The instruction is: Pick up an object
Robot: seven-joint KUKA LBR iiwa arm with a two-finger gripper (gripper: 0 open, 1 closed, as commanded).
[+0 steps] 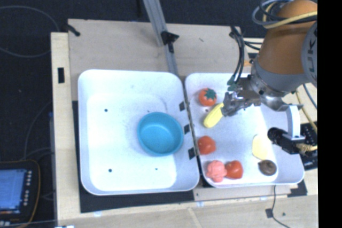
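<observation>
Landmark: right bin (pixel 278 176); white, shallow, w/ small toys in it
Arm: grey w/ orange band (pixel 291 34); comes in from the right, hangs over the right bin's top half
Claw: gripper (pixel 231 105) is low over the bin's upper left part; its tip is right by the yellow banana (pixel 212 116), looks like touching; can't tell how wide it is or if it has hold of the banana
Banana: lies tilted in the bin's upper left part, just below the tomato w/ green top (pixel 208 96)
Other toys: red ball (pixel 206 144) near the bin's left wall, mid; pink toy (pixel 216 169) & red toy (pixel 234 169) touching, at the bin's bottom edge; pale yellow thing (pixel 260 147) & brown thing (pixel 267 167) in the bin's lower right
Left of the bin: left bin (pixel 101 93), touching side by side; blue bowl (pixel 160 133) sits in it, near the right bin
</observation>
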